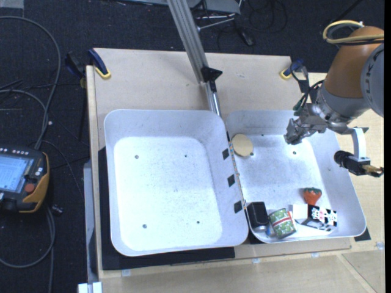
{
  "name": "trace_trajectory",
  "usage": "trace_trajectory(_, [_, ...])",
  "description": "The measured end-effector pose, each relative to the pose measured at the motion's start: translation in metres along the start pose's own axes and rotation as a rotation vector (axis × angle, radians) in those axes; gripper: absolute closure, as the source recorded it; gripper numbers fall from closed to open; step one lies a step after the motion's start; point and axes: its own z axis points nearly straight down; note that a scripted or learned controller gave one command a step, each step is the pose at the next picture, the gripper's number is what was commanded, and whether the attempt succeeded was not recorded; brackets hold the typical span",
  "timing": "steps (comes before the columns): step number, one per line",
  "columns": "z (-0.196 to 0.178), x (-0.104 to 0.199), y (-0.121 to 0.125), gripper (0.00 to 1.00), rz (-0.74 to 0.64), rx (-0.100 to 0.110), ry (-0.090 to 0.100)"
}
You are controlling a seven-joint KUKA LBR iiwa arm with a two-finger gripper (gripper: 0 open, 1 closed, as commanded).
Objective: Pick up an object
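My gripper (294,134) hangs over the far side of the right bin (275,119), pointing down and left from the grey arm with its orange band. A round tan disc (242,145) lies at the bin's left wall, well left of the gripper. Along the near edge lie a black block (257,213), a green and white can (281,222), a red strawberry-like piece (312,195) and a black and white patterned item (322,217). Nothing shows between the fingers.
The left bin (116,163) sits beside the right one, sharing a raised middle wall. A slanted metal pole (190,38) crosses the bench's far edge. Clamps stand at the bench's far corners. A teach pendant (21,179) lies off the bench to the left.
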Motion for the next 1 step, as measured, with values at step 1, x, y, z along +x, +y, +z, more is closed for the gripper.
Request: trace_trajectory(1, [-0.0408,-0.0001,0.001,1.0,0.0,0.001,0.0])
